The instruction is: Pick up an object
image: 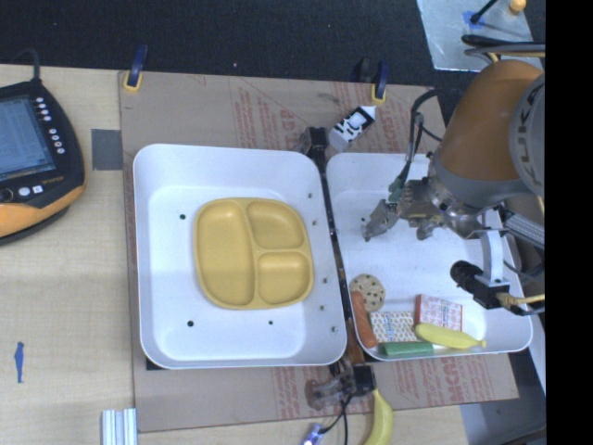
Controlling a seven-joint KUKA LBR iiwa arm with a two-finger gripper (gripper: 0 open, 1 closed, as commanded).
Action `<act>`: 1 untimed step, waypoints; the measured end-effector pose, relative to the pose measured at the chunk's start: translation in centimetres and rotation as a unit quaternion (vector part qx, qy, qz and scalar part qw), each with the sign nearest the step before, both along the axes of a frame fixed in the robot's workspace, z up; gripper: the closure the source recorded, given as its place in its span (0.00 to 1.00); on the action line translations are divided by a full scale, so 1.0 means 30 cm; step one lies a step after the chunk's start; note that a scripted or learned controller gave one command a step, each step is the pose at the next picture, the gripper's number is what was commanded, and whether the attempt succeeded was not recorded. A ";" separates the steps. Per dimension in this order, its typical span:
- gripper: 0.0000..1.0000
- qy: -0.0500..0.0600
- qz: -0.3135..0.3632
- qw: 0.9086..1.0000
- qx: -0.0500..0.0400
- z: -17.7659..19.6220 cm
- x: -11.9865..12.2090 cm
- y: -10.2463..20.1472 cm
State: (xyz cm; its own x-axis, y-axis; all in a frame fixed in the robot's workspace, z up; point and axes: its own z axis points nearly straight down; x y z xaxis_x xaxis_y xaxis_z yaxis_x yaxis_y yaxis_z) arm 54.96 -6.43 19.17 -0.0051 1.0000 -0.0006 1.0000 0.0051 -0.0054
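My gripper [401, 225] hangs over the bare upper middle of the right bin [371, 170], its two fingers spread open with nothing between them. Along that bin's front edge lie a round cookie [368, 291], an orange carrot [361, 320], a patterned packet [394, 325], a red-and-white box [438, 312], a yellow banana [448, 337] and a green marker [408, 349]. All of these sit below the gripper in the view, apart from it.
The left bin [157, 248] holds a yellow divided plate [252, 252]. A control pendant [32, 160] rests on the bench at far left. A black-and-white item [353, 124] lies behind the bins, and a second banana [380, 419] lies in front of them.
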 end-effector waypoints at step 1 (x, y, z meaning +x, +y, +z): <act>0.00 -0.001 -0.001 1.000 0.001 0.000 0.251 0.102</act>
State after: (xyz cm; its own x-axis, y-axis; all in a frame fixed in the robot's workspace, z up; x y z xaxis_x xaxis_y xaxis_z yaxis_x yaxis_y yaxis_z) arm 62.48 -3.39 19.16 -0.0029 1.0000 0.0006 1.0000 0.0029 -0.0031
